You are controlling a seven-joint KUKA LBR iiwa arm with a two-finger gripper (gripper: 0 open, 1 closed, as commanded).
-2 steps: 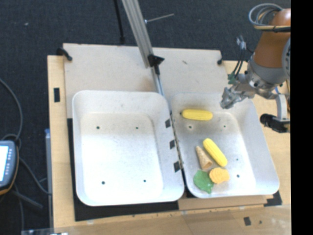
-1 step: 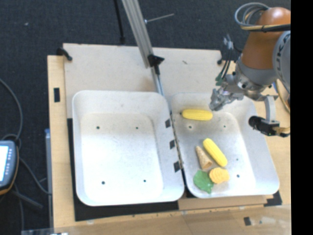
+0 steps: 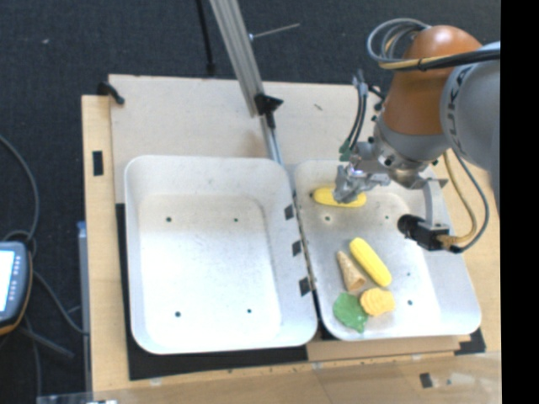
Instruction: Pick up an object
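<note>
- The two-finger metal gripper [image 3: 347, 190] hangs low in the upper left part of the right shallow white plastic bin [image 3: 450, 297], directly over the flat yellow banana-shaped toy [image 3: 328, 197].
- How far the claw stands open cannot be told: its tips merge with the toy beneath, and nothing shows clearly between them.
- The yellow toy lies flat near the bin's upper left corner, close to the left wall and the back rim. Its long axis runs roughly left to right across the view; the left end shows, while the right part is covered by the gripper.
- Open floor lies to the right of the toy and below it, up to the cluster of other toys.
- That cluster sits in the lower middle of the bin, well apart from the yellow toy: a yellow corn cob [image 3: 370, 262] slanting from upper left to lower right, a tan cone-shaped piece [image 3: 349, 271] just beside it on the left, a small orange-yellow round piece [image 3: 377, 302] below, and a green leaf-shaped piece [image 3: 349, 312] touching it near the bin's front wall.
- The left shallow white plastic bin [image 3: 210, 251] adjoins the right one along a shared middle edge, with small dark clips at the seam.
- A grey metal pole [image 3: 240, 53] slants down to the bench behind the bins.
</note>
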